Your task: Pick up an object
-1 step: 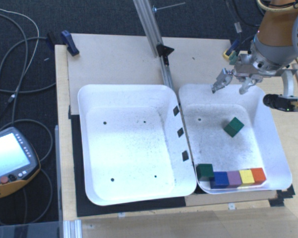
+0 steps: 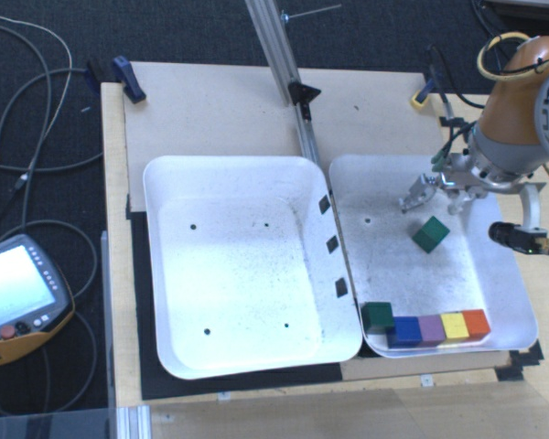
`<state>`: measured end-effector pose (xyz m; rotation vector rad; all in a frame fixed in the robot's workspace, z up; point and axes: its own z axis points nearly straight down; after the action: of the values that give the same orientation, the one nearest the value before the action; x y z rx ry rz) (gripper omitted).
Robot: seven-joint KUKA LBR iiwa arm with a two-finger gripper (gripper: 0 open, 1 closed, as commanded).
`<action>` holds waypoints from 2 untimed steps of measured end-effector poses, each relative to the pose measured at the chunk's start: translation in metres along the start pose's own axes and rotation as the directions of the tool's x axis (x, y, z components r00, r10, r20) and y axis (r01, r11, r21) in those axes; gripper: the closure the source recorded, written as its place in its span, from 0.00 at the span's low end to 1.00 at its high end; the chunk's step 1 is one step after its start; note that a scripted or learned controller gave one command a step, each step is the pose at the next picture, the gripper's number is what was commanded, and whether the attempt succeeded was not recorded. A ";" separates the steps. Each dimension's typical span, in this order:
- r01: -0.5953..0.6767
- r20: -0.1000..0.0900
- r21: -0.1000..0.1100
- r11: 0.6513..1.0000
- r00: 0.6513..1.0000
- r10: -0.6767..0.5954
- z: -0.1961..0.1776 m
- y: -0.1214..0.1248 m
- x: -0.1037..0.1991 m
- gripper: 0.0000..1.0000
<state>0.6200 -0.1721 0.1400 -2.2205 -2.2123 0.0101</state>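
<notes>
A dark green cube (image 2: 431, 235) lies turned at an angle on the floor of the right bin (image 2: 375, 245), near its middle. My gripper (image 2: 435, 199) hovers just behind the cube, toward the far side of the bin. Its fingers (image 2: 412, 198) are spread apart with nothing between them. The cube sits in front of the fingertips, not inside them. The grey arm with its orange band (image 2: 512, 108) reaches in from the right.
Along the right bin's front wall runs a row of cubes: green (image 2: 377, 315), blue (image 2: 404, 330), purple (image 2: 431, 328), yellow (image 2: 454, 326), orange (image 2: 476, 322). The left bin (image 2: 165, 190) adjoins on the left. A metal post (image 2: 274, 44) rises behind the bins.
</notes>
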 end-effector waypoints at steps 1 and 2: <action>0.003 -0.003 -0.001 1.000 1.000 -0.003 0.044 -0.037 0.021 0.00; 0.004 -0.001 -0.012 1.000 1.000 -0.004 0.029 -0.034 0.021 1.00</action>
<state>0.5858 -0.1513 0.1110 -2.2216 -2.2222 -0.0041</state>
